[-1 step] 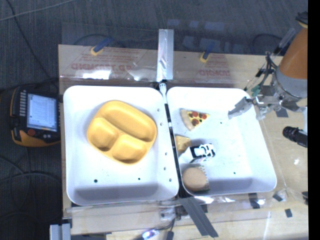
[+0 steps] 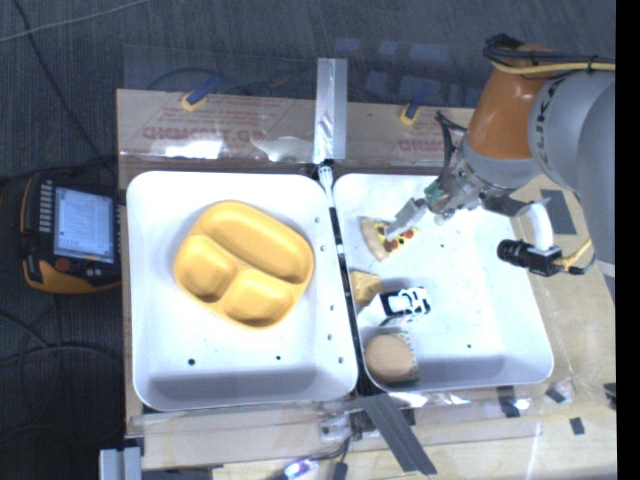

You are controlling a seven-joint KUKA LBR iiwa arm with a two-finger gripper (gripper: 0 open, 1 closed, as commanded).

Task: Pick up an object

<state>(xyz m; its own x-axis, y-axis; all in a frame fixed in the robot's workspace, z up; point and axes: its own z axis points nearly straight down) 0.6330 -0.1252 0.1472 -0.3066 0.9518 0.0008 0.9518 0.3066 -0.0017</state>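
In the right bin (image 2: pixel 500 328), a tan pizza-slice toy (image 2: pixel 381 238) with red and yellow bits lies near the back left corner. My gripper (image 2: pixel 408 216) reaches down from the right and its tip is at the slice's right edge, touching or just above it. Nearer the front, by the divider, lie a small yellowish wedge (image 2: pixel 363 287), a black-and-white toy (image 2: pixel 406 303) and a round brown bun-like piece (image 2: pixel 389 358).
The left bin (image 2: pixel 160 358) holds a large yellow three-part dish (image 2: pixel 243 261). A metal divider (image 2: pixel 340 268) runs between the bins. A black cylinder on a cable (image 2: pixel 528 254) hangs over the right bin's right side. A handheld screen unit (image 2: pixel 72 230) lies left of the bench.
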